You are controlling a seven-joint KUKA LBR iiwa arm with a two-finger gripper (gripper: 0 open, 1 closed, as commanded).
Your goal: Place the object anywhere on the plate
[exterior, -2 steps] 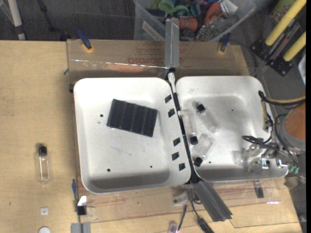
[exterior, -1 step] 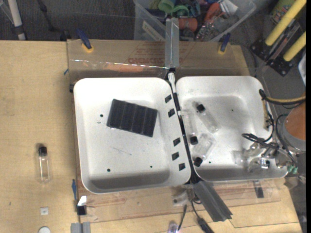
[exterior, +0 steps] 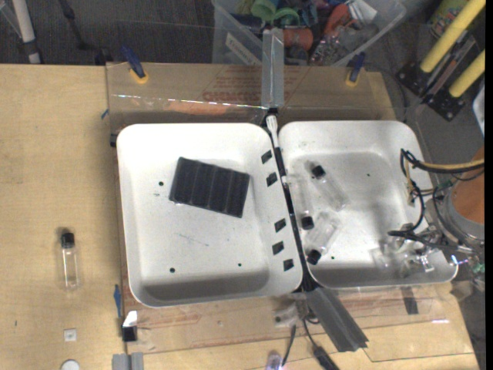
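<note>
We see the hand [exterior: 412,257] low in the right bin [exterior: 362,141], at its near right corner, right over the bin floor by the rim. It's a clutter of shiny metal and cables there, so we can't tell how it's set or if anything is in it. Orange band of the arm [exterior: 470,203] sits just above it at the right edge, with black cables looping over the bin rim.

Plate: we read the dark ribbed rectangular plate [exterior: 210,186] as it. It lies flat in the left bin [exterior: 146,276], upper middle, slightly rotated, nothing on top of it.

Objects in the right bin look like small clear vials with black caps:
- upper vial [exterior: 322,177], near the bin middle, lying tilted
- middle vial [exterior: 310,220], close to the divider between bins
- lower vial [exterior: 320,245], near the front left of that bin, just beside the middle one

All three are well apart from the hand and none touches the plate. Which one is the task's object we can't tell.

Outside the bins: another clear vial with black cap [exterior: 68,259] lies on the bench [exterior: 54,153] to the left, well away from both bins. Clear tub of coloured items [exterior: 308,10] sits behind the bins.
</note>
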